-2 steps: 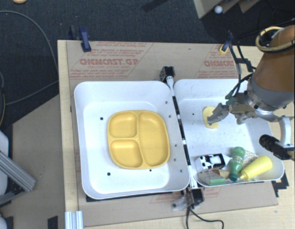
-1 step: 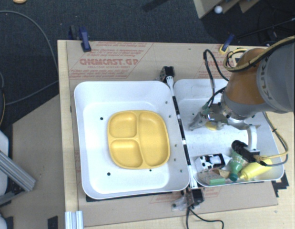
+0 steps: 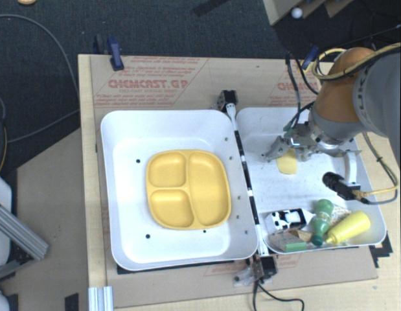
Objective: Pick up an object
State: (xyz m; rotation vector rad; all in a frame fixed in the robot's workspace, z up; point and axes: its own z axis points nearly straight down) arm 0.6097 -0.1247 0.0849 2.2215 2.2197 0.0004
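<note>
End effector (image 3: pixel 292 146) hovers over a small pale-yellow rounded object (image 3: pixel 287 165); its grip cannot be told.

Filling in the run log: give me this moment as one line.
arm: over right bin | gripper: low, at pale yellow object | grasp: unconfirmed | left bin: yellow divided plate | right bin near corner: clutter

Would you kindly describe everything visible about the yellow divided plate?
The plate is pale yellow, rounded-rectangular and looks like smooth plastic. Raised ridges split it into three compartments: two smaller ones on the image-left side and a larger one on the right. It lies flat and upright, turned slightly askew, near the middle of the left bin. It holds nothing, and only the bin floor touches it.
</note>
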